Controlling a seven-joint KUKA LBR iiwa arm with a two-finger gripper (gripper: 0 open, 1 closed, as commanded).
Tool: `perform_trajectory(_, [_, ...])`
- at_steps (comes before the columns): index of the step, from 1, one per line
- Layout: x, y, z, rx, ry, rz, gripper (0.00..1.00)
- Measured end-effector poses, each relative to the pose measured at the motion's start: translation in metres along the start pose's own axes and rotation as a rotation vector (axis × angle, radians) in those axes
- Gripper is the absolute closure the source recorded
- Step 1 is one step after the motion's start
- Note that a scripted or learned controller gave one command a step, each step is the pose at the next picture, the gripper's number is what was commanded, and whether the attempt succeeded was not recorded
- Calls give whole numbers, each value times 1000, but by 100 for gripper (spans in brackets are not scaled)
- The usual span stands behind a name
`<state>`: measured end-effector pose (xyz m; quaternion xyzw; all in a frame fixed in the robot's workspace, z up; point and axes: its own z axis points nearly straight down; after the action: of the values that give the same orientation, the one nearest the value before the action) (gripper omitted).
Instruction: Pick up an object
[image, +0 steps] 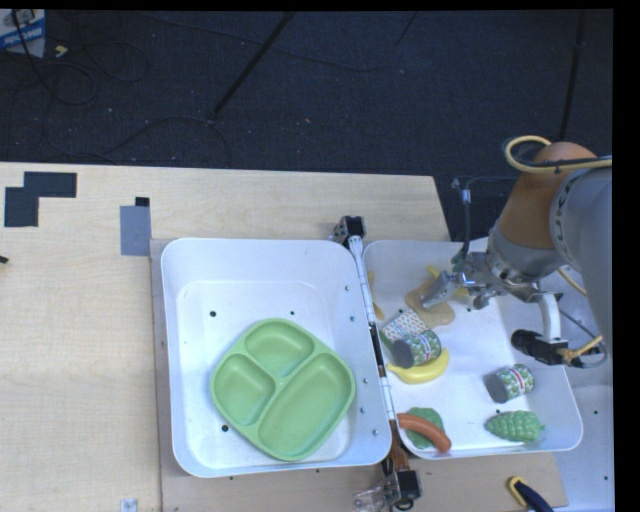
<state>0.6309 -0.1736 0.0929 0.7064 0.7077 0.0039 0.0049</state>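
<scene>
The pincer (437, 293) is seen low in the right bin (470, 440), at its eleven o'clock corner; whether it is spread cannot be told. The patterned cup (412, 340), on the banana (425, 369), lies just at five o'clock. A centred, vertical descent should be favoured.

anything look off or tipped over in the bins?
Mostly tidy. In the right bin, the patterned can lies on its side across the yellow banana. The green divided plate sits flat in the left bin. No spills visible.
</scene>
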Motion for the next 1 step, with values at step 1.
perform_trajectory(1, [62,17,1,4,1,1,0])
